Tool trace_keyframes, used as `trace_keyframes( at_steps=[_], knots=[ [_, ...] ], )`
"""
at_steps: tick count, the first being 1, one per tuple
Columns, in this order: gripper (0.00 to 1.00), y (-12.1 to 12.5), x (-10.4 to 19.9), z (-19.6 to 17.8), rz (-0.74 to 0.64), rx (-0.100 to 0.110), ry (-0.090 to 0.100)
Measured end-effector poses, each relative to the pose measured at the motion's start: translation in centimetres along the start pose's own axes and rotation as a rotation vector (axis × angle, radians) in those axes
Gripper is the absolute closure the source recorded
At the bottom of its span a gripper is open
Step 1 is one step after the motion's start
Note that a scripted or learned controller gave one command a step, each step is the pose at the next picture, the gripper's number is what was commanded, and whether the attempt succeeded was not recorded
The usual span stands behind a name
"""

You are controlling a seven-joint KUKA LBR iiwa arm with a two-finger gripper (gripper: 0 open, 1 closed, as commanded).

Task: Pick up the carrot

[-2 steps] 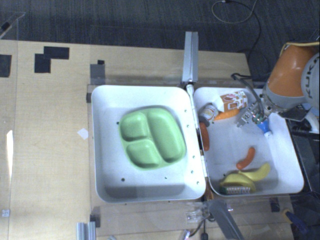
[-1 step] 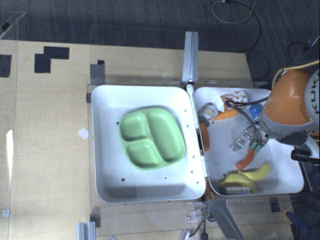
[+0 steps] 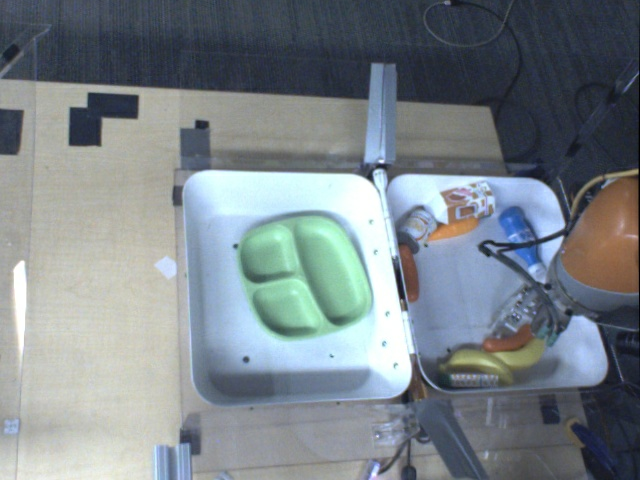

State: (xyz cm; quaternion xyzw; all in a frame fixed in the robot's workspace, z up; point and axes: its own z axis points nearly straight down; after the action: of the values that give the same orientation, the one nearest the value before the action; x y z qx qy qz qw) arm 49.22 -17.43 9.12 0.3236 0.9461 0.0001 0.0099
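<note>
Approach step: the gripper (image 3: 522, 316) is hovering over the banana (image 3: 490, 360); finger state indeterminable. Next, it needs repositioning toward the carrot (image 3: 457, 229).

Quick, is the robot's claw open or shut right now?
Gripper: cannot be told; it hangs low in the right bin, above the banana.

No legible text or labels anywhere.

One fixed camera looks down aslant on both bins (image 3: 200, 268).
</note>
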Motion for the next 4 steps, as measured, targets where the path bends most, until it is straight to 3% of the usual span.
trace_keyframes(
  at_steps=[1,2,3,4],
  knots=[
    [1.0,-2.4,-1.9,0.1,0.015,-0.002,0.002],
    [1.0,-1.7,-3.1,-11.2,-0.163,0.001,0.008],
    [1.0,-2.6,-2.1,-19.7,0.094,0.003,0.006],
    [1.0,-1.8,-3.0,-17.2,0.571,0.008,0.011]
  ],
)
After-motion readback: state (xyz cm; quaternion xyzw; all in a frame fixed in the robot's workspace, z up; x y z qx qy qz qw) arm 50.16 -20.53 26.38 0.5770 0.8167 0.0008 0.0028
